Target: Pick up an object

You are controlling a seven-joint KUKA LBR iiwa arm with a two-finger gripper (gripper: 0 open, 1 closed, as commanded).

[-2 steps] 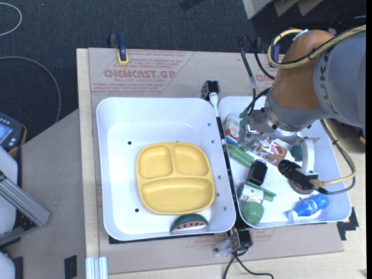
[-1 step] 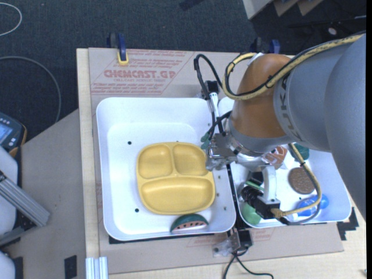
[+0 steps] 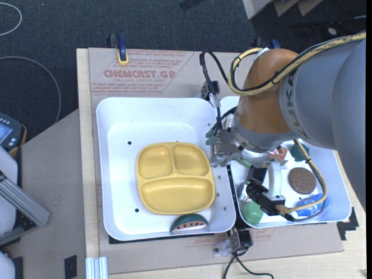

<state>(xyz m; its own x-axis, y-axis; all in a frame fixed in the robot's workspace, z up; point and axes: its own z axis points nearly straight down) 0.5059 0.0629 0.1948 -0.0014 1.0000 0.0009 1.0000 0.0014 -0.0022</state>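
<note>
A yellow divided plate (image 3: 174,177) lies in the middle of the left bin (image 3: 116,156). A watermelon-slice toy (image 3: 189,222) rests at that bin's near edge. In the right bin (image 3: 337,199) I see a brown round disc (image 3: 303,180), a green piece (image 3: 252,213), a blue piece (image 3: 307,207) and small orange and teal bits (image 3: 290,151). My gripper (image 3: 223,150) hangs low over the divider between the two bins, just right of the plate's far right corner. The grey and orange wrist hides most of it and much of the right bin.
The bins sit on a cardboard sheet (image 3: 142,71) clamped at the back. Cables loop around the wrist (image 3: 212,77). A black bracket (image 3: 264,196) from the arm hangs over the right bin's middle. Bare white floor shows around the plate in the left bin.
</note>
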